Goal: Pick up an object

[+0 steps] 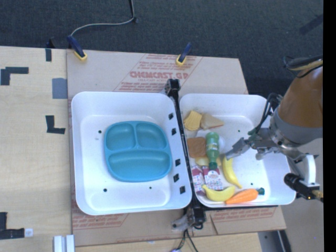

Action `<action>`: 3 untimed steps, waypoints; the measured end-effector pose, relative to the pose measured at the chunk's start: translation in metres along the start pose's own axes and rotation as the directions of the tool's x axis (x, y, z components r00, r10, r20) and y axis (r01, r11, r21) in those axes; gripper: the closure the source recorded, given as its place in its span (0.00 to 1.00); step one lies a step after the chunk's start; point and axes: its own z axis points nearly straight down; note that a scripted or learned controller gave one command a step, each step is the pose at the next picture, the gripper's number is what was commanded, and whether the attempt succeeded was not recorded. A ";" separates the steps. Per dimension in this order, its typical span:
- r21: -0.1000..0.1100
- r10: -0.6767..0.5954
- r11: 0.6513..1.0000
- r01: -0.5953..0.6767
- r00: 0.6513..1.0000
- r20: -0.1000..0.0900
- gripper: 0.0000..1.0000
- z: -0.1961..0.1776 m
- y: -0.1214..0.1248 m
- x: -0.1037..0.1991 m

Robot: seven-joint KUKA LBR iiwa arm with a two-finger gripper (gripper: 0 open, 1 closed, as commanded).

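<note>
The right bin [247, 105] holds a heap of toy food along its left side. A green bottle [212, 147] lies there beside a brown slice [196, 146]. Two bananas [229, 171] [219, 193] and an orange carrot [242, 196] lie at the bin's near edge. At the far left sit a yellow wedge [192, 121] and a pale sandwich piece [212, 122]. Two red-and-white packets [212, 179] lie below the bottle. My gripper [236, 147] reaches in from the right, low over the bin, its tip just right of the bottle and above the upper banana.
The left bin [84, 109] holds a blue divided plate [138, 150]. A black clamp [172, 86] sits where the bins meet at the back. Bare white floor shows in the right half of the right bin, under the arm [299, 109].
</note>
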 end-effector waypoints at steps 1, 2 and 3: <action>-0.005 0.000 1.000 0.000 1.000 0.001 0.00 0.109 0.004 -0.019; -0.002 0.001 1.000 -0.001 1.000 -0.001 1.00 0.101 0.003 -0.018; -0.001 -0.002 1.000 0.002 1.000 0.000 1.00 0.019 -0.006 0.046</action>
